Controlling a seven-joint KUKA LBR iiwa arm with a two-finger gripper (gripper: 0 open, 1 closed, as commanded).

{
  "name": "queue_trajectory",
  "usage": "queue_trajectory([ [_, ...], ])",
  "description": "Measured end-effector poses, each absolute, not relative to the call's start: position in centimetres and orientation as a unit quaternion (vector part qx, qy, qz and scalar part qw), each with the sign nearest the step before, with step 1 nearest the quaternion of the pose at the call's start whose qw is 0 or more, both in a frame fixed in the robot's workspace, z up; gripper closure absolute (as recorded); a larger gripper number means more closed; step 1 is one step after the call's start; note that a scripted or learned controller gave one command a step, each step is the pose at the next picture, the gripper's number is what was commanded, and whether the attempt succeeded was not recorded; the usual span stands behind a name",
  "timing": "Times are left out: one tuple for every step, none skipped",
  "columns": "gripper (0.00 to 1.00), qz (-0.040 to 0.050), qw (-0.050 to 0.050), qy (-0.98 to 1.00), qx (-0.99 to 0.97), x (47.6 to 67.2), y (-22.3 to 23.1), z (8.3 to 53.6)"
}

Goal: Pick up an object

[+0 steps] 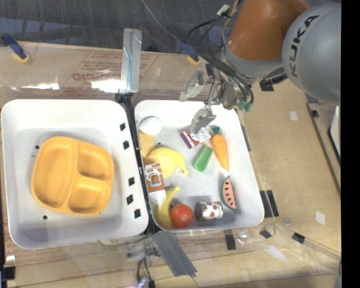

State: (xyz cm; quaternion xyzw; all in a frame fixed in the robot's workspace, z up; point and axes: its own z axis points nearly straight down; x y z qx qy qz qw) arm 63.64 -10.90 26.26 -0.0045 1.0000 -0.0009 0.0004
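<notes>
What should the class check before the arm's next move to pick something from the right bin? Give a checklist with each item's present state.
1. Gripper over the right bin: ok.
2. Target under gripper, the small packet: ok.
3. Fingers open enough: cannot tell.
4. Packet free of neighbours: not ok, carrot and green piece sit close.
5. Nothing held yet: cannot tell.

Even, bright light; slightly soft focus.
</notes>
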Motion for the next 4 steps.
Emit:
queue_trajectory([
  [0.00, 0.0018, -0.005, 0.996, -0.085, 61.6, -14.0, 9.9],
  [0.00, 0.0006, -0.001, 0.979, -0.205, 56.7, -17.3, 9.2],
  [0.00, 0.0006, 0.000, 0.979, -0.206, 56.7, -17.3, 9.2],
  [1.00, 0.0002, 0.002, 0.978, -0.208, 56.9, -17.2, 10.3],
])
